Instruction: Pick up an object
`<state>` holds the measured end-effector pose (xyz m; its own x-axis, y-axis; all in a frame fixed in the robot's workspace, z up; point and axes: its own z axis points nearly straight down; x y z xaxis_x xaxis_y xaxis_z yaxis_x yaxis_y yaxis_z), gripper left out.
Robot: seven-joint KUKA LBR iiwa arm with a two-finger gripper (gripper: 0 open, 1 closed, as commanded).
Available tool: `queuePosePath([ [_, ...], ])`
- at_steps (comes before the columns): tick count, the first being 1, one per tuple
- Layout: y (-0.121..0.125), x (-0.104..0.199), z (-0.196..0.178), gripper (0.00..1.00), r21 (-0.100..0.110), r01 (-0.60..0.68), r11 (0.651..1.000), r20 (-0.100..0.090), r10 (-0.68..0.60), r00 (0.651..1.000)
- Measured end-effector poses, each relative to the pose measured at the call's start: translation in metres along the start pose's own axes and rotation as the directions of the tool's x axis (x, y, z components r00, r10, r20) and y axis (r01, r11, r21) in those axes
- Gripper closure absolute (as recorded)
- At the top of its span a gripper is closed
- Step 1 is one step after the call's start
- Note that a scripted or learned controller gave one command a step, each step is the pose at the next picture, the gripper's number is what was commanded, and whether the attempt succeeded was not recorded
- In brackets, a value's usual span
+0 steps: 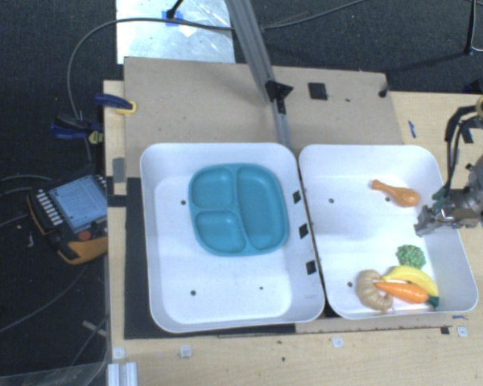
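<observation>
One chicken drumstick [395, 192] just left of the hand [431, 218], grip state unclear.

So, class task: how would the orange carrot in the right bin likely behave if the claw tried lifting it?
The carrot looks smooth and tapered, so it may slip from a pinch. It lies against the banana and the tan pastry-like piece, so those would probably shift. It seems a small toy, likely light.

dark carpet floor [32, 55] with cables surrounds the tan bench [217, 103].
</observation>
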<state>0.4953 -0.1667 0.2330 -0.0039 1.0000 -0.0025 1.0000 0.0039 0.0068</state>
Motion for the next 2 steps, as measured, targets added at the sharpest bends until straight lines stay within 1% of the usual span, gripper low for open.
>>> queuePosePath([
  [1, 0.002, 0.0, -0.04, 1.0, 0.001, 0.001, 1.0, -0.001, -0.001, 1.0],
  [2, 0.015, 0.045, -0.041, 1.0, 0.003, 0.006, 1.0, -0.003, -0.006, 1.0],
])
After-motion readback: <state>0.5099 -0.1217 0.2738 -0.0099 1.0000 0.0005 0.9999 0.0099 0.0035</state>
